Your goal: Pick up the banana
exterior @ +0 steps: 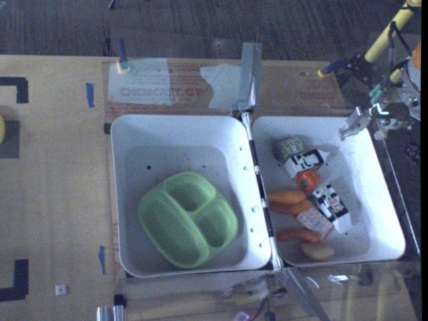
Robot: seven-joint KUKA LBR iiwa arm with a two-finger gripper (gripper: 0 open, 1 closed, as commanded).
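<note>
**Banana pick: grasp not yet begun.**
The pincer (358, 122) is being held at the upper right of the frame, over the right bin (386, 199); whether it is released or clenched cannot be told. The banana (287, 197) is lying unlifted at centre-right. A green tray (187, 219) is occupying the left bin (134, 146) on the wooden desk (53, 199), dark carpet (200, 12) beyond.

Pale wooden bench (53, 199) with two shallow white bins, left bin (127, 146) and right bin (384, 226), side by side.
</note>
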